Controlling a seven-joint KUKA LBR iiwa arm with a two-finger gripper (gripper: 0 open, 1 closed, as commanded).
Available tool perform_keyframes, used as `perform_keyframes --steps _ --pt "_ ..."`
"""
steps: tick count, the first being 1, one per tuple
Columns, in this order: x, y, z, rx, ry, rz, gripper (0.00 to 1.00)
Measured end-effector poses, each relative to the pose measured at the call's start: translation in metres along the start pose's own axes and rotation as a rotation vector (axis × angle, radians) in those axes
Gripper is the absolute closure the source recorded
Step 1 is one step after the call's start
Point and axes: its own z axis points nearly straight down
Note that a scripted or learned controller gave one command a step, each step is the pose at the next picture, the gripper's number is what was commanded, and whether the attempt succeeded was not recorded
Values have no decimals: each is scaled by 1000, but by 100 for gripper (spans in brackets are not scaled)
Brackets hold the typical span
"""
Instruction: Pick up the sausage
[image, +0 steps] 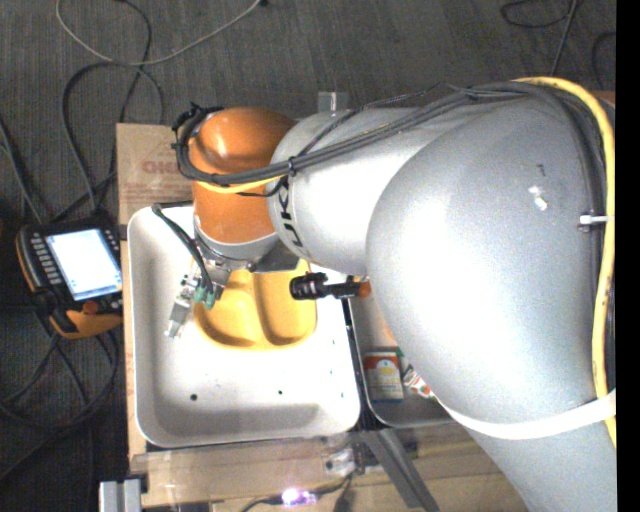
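- The grey arm (470, 230) reaches in from the right and covers most of the scene. Its orange band (235, 175) sits over the far side of the left bin (150, 400).
- The gripper (183, 312) hangs low inside the left bin, towards its left wall. Whether it is released or clenched cannot be told, and nothing can be seen in its grasp.
- A smooth yellow object (260, 320) lies in the middle of the left bin, just right of the gripper and partly under the wrist.
- Where the sausage lies cannot be told (the arm hides nearly all of the right bin (385, 412)).
- A small labelled can (383, 375) stands in the right bin by its left wall.
- A handheld screen (80, 262), lit, lies on the floor left of the bench.
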Motion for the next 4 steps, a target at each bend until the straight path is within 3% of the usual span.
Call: perform_keyframes --steps 1,2,3,4 --pt "-7 5 17 -16 -19 -147 0" --pt "-31 17 7 -2 0 -128 0" --pt "-56 30 -29 -3 0 -109 0" --pt "-33 19 47 -6 -7 -307 0"
